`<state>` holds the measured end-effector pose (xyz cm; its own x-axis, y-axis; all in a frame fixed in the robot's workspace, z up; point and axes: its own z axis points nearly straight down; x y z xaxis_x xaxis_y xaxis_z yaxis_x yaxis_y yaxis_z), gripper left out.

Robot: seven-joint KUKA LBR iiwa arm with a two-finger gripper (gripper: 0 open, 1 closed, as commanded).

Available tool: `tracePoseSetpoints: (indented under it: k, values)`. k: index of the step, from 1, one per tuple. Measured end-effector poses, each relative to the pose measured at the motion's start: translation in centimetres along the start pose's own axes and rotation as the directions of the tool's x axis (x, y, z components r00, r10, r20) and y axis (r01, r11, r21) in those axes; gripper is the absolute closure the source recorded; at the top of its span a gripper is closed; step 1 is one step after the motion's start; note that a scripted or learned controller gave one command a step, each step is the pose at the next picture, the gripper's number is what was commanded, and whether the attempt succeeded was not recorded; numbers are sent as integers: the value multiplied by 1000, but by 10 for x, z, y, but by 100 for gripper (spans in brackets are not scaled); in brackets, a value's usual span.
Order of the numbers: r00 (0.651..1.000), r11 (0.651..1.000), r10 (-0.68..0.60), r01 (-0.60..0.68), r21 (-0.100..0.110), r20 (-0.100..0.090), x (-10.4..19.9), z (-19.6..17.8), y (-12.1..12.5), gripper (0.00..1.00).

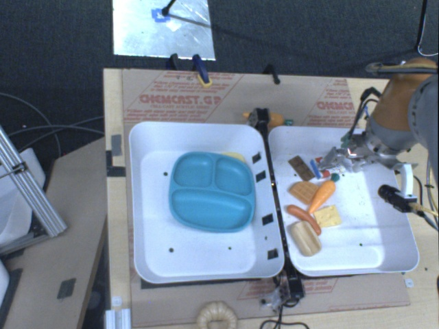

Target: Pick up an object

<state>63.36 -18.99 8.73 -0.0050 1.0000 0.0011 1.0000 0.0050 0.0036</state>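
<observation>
Camera view has my gripper (336, 162) low over the right bin (384, 256), just above the carrot (321, 196), can't tell its opening, so I'd drop and close next.

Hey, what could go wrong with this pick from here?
The toy foods in the right bin lie packed together: the carrot rests against the waffle and the hot dog, so a grasp may nudge neighbours or catch two. The gripper sits close to the chocolate bar and small blue piece; thin, flat items may slip.
</observation>
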Motion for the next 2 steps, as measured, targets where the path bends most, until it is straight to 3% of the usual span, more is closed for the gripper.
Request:
tracePoseSetpoints:
  k: [1,2]
  values:
    - [1000,1000,-3,4,-11,3,0,-17,3,100]
    - [1000,1000,-1,1,-4,4,-10,-75,8,100]
